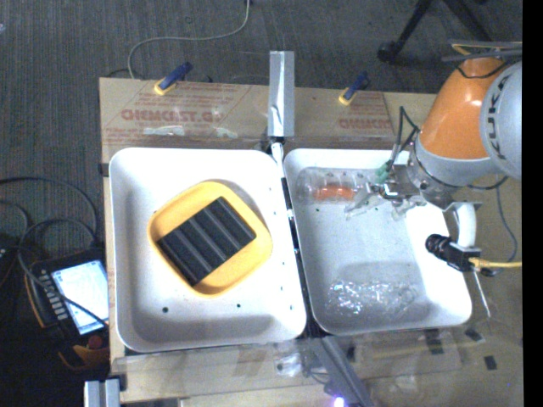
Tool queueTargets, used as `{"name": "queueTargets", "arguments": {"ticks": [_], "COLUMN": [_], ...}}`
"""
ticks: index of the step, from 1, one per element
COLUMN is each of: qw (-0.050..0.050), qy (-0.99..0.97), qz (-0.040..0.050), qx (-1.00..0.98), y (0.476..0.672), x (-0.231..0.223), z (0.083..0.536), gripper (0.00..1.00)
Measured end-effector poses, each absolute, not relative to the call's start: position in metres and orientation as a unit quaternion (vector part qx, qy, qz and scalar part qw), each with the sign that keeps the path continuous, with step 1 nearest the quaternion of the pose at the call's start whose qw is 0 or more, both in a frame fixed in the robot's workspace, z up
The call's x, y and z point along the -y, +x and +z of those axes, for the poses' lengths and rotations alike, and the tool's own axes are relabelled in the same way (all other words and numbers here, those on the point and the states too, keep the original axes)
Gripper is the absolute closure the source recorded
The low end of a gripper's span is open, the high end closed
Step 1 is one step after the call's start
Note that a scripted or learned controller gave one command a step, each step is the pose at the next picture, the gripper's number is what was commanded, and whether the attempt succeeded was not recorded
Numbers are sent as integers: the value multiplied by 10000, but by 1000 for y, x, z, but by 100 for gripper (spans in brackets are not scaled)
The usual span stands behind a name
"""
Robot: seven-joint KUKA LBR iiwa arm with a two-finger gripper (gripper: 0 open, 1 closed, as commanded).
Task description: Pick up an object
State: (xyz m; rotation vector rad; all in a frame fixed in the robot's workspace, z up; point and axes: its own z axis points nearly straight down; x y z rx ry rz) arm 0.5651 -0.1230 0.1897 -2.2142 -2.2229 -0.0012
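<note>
My gripper [377,205] hangs over the upper middle of the right bin [445,312]. It is open, and I see only the white bin floor between its fingers. Just to its left, by the bin's far wall, lies a clear plastic item with an orange part [333,191]. A crumpled clear wrapper [373,293] rests near the bin's front. The left bin [136,312] holds a yellow block with a black ridged top [210,236], lying at its centre.
The grey arm with its orange band [462,121] comes in from the right over the right bin's far corner. A black cable fitting [447,248] sticks out at the bin's right wall. A metal post [281,91] stands behind the divide between the bins.
</note>
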Motion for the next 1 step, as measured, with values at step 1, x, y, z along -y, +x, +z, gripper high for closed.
{"name": "queueTargets", "arguments": {"ticks": [1], "qw": [13], "qy": [-7197], "qz": [1], "qx": [6943], "y": [625], "x": [83], "z": [183], "gripper": [0]}}
